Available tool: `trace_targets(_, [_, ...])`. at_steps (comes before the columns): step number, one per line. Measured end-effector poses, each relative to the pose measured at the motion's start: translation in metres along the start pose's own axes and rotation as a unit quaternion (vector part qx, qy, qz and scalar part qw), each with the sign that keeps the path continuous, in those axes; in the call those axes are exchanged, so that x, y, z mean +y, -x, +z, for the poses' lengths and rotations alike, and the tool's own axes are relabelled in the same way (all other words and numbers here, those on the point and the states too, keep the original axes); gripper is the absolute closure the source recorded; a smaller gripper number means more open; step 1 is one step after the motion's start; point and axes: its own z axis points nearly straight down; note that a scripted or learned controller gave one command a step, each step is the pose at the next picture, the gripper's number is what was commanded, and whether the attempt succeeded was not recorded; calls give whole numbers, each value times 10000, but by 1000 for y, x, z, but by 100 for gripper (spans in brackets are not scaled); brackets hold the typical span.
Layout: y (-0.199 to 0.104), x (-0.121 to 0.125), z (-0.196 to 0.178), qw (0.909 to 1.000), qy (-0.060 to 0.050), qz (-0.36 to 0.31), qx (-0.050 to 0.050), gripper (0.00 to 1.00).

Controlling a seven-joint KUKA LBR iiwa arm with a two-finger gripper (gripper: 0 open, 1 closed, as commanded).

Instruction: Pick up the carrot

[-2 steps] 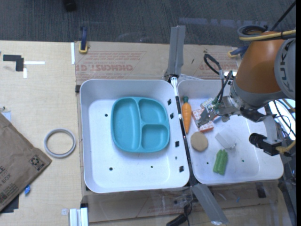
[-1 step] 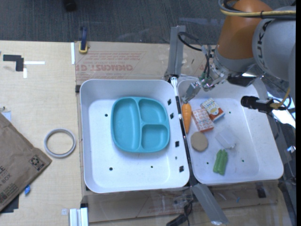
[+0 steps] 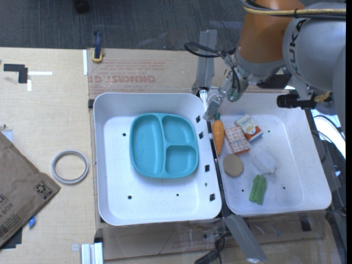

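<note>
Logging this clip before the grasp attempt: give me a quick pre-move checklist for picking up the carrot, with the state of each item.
1. Carrot in view, in right bin, along its left wall: ok.
2. Gripper near carrot's top end: ok.
3. Carrot between fingers: not ok, not yet.
4. Finger opening: cannot tell.
5. Space around carrot: not ok, red carton close on its right, wall on left.
6. Carrot lying flat, unburied: ok.

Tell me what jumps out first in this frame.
The arm's orange band at top right, with the claw poised just above the carrot at the right bin's left edge. Then the teal divided plate, alone in the left bin.
</note>
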Motion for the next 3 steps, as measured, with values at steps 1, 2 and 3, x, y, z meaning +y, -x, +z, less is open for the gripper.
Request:
trace_targets(1, [-47,39,-50,9821,5,-1884,1,0])
trace_targets(2, [-47,-30,-75,9704,-1,-2415,8,0])
trace_targets(3, [-125,-134,-43,9472,-2,-3206,20,0])
